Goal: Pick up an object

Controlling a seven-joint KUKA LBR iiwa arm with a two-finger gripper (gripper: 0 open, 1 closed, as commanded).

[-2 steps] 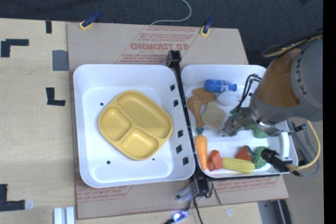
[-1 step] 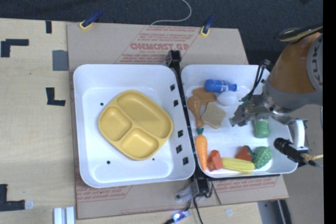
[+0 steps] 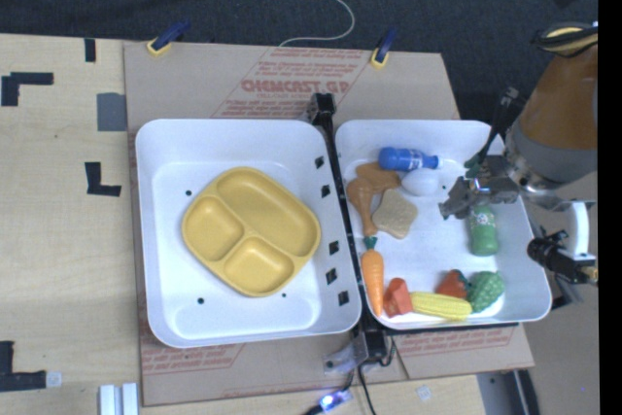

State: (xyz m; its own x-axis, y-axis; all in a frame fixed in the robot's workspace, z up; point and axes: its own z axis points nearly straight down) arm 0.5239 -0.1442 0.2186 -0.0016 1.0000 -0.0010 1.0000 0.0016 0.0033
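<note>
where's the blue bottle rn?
The blue bottle lies on its side near the right bin's far wall, just above the white egg.

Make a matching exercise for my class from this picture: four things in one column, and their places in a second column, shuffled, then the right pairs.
Things
1. yellow plate
2. blue bottle
3. corn cob
4. carrot

Places
A. near the front edge of the right bin
B. alone in the left bin
C. right bin, beside the divider between the bins
D. near the back of the right bin

Pairs: 1-B, 2-D, 3-A, 4-C
</note>
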